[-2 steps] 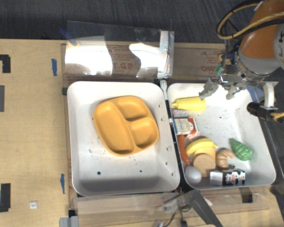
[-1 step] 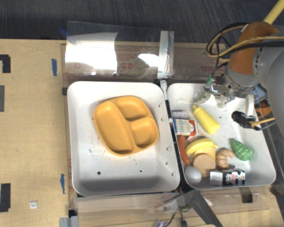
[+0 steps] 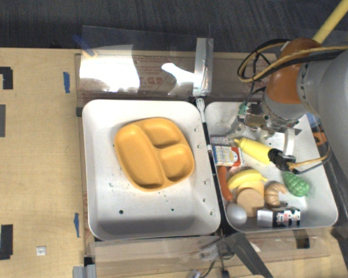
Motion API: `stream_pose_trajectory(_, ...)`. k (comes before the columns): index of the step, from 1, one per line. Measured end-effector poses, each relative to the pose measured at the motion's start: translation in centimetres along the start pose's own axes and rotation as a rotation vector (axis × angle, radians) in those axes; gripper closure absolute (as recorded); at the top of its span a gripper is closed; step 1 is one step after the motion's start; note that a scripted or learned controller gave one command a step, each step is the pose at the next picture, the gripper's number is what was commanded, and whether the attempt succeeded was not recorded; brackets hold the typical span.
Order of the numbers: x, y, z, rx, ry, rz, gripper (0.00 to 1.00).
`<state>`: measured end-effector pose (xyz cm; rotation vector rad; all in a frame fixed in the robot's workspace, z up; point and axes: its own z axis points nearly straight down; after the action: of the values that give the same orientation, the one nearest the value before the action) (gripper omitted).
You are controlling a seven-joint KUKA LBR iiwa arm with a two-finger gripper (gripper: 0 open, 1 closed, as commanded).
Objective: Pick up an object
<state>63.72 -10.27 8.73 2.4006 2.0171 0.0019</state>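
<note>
Two shallow white bins are sitting side by side on a wooden bench. The left bin (image 3: 98, 213) is holding a yellow-orange divided tray (image 3: 153, 152), lying slightly tilted near its middle. The right bin (image 3: 319, 207) is crowded with small items: a yellow bottle (image 3: 256, 150) lying on its side, a small printed packet (image 3: 224, 154) to its left, a banana (image 3: 245, 179), a tan round piece (image 3: 250, 199), a green knobbly toy (image 3: 296, 185), a silver ball (image 3: 236, 214) and a dark can (image 3: 280, 217) lying along the near edge. The grey arm is reaching in from the right, and its gripper (image 3: 261, 133) is hanging at the far part of the right bin, just beyond the yellow bottle and seemingly touching it. Whether it is spread or pinched cannot be made out.
</note>
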Motion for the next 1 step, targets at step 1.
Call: stream_pose_trajectory(1,-0.90,-3.55,-0.06,0.000,0.003,-0.092,0.00)
